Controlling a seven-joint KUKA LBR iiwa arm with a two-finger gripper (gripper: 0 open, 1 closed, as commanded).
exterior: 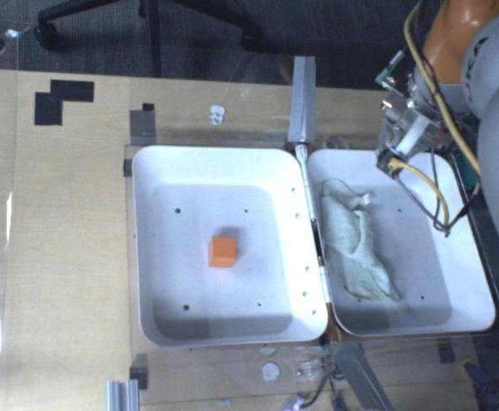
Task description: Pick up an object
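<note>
Orange, cube-shaped and small, the foam-like block lies alone on the floor of the left white plastic bin, a little below the middle of that floor and well apart from all four walls. A pale grey-green crumpled cloth lies in the right white plastic bin, running from near that bin's top-left corner down along its left wall toward the middle of the floor. Neither item is raised off its bin or touched by the machine. The grey arm with the orange band enters at the top right, and its gripper stands over the top-right part of the right bin, near the top rim, with yellow and black cables looping beside it. Nothing is visible at its tip; whether that tip is apart or together cannot be told from this slanted view, as the end is small and cluttered by wiring. Assessment: the task of picking up an object appears not yet accomplished; no grasp is in evidence. What remains, in my judgement, is the whole working portion: selecting a target, descending to it, closing on it and lifting it. The cloth is the nearer candidate, lying in the same bin; the block would require travel across the central divider between the bins.
</note>
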